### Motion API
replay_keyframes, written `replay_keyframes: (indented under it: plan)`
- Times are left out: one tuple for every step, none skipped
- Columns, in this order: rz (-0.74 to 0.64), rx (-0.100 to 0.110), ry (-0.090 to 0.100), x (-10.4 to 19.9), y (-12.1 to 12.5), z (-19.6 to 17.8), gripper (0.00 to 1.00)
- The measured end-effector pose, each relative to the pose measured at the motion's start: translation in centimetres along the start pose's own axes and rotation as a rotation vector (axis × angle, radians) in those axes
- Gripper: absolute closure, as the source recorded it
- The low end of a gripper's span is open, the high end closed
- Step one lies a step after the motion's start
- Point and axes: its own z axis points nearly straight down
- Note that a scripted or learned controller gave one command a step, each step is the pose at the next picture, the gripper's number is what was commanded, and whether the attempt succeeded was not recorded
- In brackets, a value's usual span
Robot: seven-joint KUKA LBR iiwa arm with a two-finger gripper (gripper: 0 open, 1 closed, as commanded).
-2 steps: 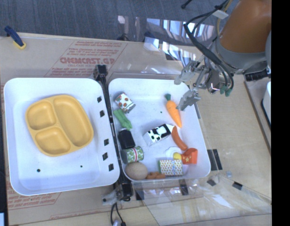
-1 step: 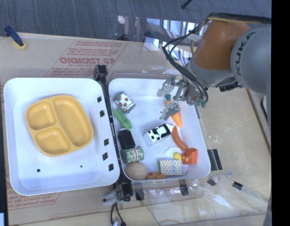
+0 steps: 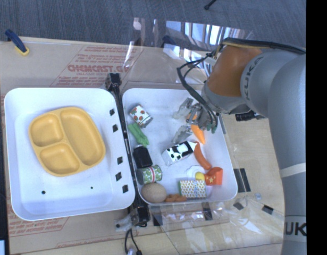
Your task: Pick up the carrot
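The gripper (image 3: 194, 122) hangs over the right bin (image 3: 152, 97) near its right edge, with the carrot (image 3: 198, 134) clamped between its fingers, just above the black-and-white cow-patterned block (image 3: 179, 152). The left bin (image 3: 14, 142) carries a yellow divided plate (image 3: 66, 140) toward its left side.

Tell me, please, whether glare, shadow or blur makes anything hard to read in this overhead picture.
In the camera view, glare streaks the clear sheet behind the bins; the gripper looks smeared and soft beside the carrot; the yellow tray in the left bin is evenly lit and sharp.
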Motion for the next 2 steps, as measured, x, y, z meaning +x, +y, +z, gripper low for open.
replay_keyframes:
  plan:
    - [-0.009, 0.000, -0.011, -0.4, 0.3, -1.6, 1.00]
    - [0.225, -0.003, -0.013, 2.4, 6.3, -9.2, 1.00]
